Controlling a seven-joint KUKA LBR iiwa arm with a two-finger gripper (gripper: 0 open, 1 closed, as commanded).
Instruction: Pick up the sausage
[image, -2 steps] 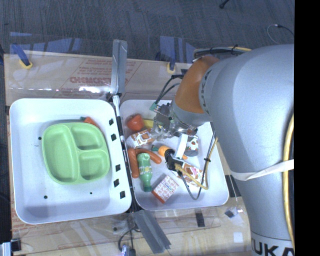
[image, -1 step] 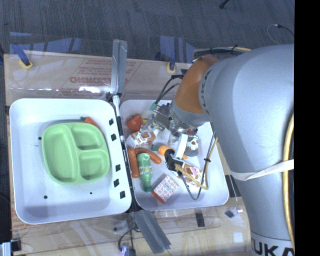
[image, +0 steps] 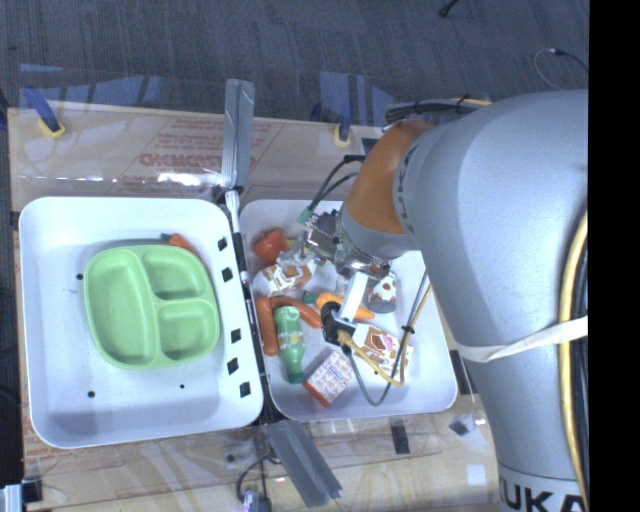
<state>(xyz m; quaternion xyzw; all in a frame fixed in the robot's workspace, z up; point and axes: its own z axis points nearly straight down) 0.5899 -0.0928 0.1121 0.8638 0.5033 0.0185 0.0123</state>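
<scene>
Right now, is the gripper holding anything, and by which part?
Cannot be told. The gripper sits low among items in the right bin; the sausage lies beside the green bottle.

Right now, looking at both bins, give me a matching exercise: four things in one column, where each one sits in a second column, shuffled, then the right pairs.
Things
1. green plate
2. sausage
3. green bottle
4. carton

Places
A. against the left wall of the right bin
B. in the right bin, nearest its lower rim in the view
C. in the left bin
D. just to the right of the sausage

Pairs: 1-C, 2-A, 3-D, 4-B
</scene>
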